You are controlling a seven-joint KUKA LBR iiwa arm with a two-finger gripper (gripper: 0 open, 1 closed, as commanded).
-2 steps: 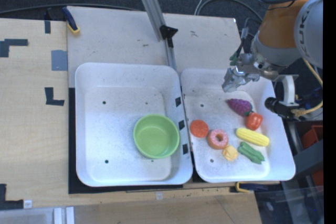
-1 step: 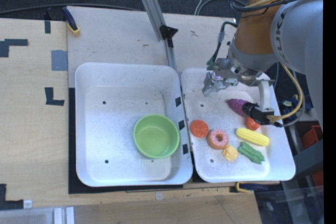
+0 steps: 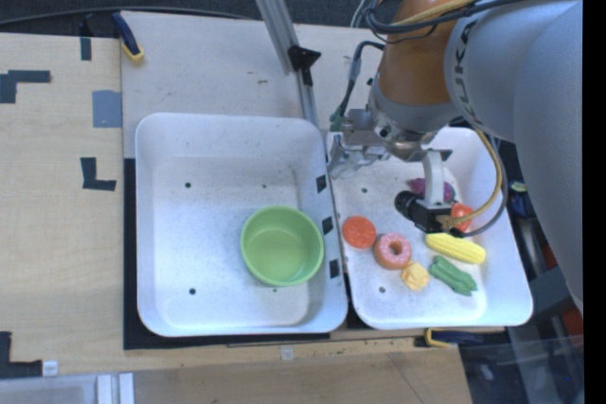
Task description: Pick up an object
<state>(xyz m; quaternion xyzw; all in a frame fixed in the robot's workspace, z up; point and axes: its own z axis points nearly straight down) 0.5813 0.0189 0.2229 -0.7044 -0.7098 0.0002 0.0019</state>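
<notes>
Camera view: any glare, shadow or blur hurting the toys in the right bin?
Camera view: lighting even and soft, no hard glare on the right bin; arm looms large and slightly soft; it shades the purple toy beneath; donut, corn and green bowl read sharp.

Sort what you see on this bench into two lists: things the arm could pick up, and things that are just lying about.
Job in hand:
gripper
orange disc
pink donut
corn cob
green vegetable
small yellow piece
green bowl

Lying about:
yellow-tipped clamp
tape marks
</notes>
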